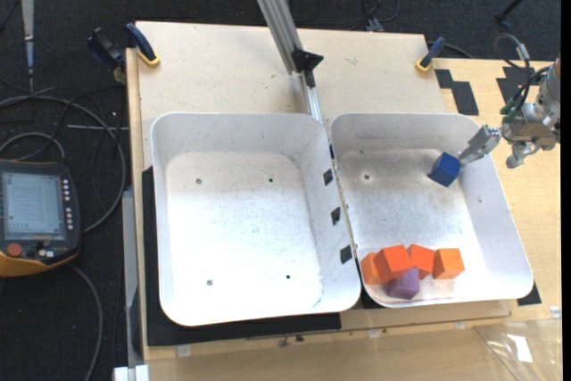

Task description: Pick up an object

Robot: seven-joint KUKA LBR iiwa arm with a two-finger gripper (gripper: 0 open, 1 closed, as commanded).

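My gripper (490,159) hangs over the right edge of the right bin (500,219), open, with nothing between its fingers. A blue cube (444,169) lies in the upper right part of that bin, touching or just beside the tip of the left finger (475,146), outside the gap. At the bin's front sit three orange blocks (389,264), (419,258), (449,262) in a row. A purple block (403,285) rests against the front of them.
The left bin (169,192) stands beside the right one, joined along a middle ridge (335,192). A slanted metal pole (272,0) reaches down to the bins' back edge. Clamps (143,45), (428,55) grip the board's far corners.
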